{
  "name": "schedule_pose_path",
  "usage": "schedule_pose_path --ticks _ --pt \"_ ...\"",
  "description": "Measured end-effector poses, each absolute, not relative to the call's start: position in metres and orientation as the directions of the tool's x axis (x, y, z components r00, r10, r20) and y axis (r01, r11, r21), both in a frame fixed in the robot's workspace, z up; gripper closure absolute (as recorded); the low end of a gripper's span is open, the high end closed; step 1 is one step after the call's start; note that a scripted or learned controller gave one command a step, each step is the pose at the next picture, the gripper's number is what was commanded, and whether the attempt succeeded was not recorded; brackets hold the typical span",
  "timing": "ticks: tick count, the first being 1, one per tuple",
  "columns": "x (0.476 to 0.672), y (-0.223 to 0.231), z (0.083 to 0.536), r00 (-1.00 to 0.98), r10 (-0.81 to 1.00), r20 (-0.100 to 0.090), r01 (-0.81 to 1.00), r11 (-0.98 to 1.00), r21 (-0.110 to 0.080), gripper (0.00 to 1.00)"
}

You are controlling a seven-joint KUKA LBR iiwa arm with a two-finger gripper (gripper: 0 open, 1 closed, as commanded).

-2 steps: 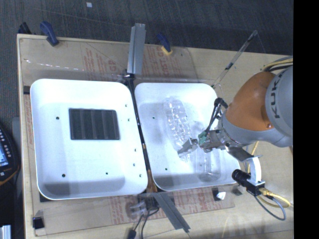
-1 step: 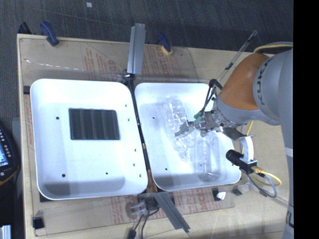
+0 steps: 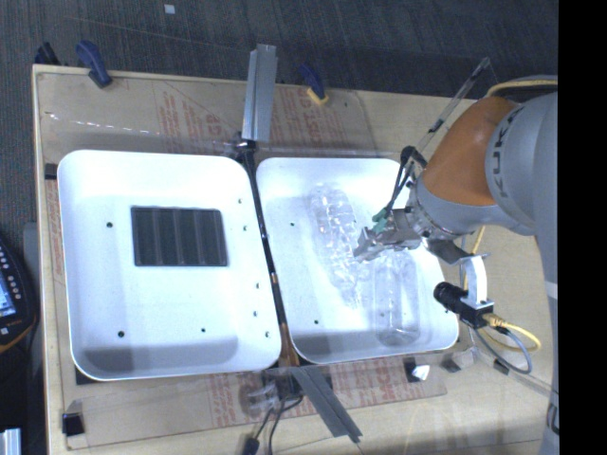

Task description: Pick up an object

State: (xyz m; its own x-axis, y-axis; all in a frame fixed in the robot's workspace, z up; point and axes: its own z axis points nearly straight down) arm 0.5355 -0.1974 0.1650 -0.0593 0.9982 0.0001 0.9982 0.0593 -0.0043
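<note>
White bins [image 3: 95,188], dark ribbed tray [image 3: 178,236], clear plastic bottles [image 3: 334,226].

Likely a robotics lab: an industrial arm [image 3: 493,164] over a wooden counter [image 3: 142,112] with blue clamps [image 3: 95,64], two white bins [image 3: 152,349], loose cables [image 3: 512,339].

Arm down in the right bin, right among the clear plastic bottles

The gripper [image 3: 365,246] sits low in the right bin [image 3: 285,254], just beside a clear bottle [image 3: 334,218] and another clear bottle [image 3: 396,297]; honestly they're so see-through it's hard to tell whether it touches either. The left bin [image 3: 85,254] has a dark ribbed tray [image 3: 178,236]. Blue clamps [image 3: 93,63] grip the bench's far edge.
</note>
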Motion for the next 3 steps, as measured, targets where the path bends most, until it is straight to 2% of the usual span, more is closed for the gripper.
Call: schedule_pose_path --ticks 1,2,3 --pt "0.547 -0.201 0.210 0.088 0.996 0.000 0.996 -0.088 -0.002 1.00" --pt "0.547 -0.201 0.210 0.088 0.996 0.000 0.996 -0.088 -0.002 0.00" --pt "0.523 -0.183 0.325 0.673 0.739 0.001 0.739 -0.673 0.000 0.00"
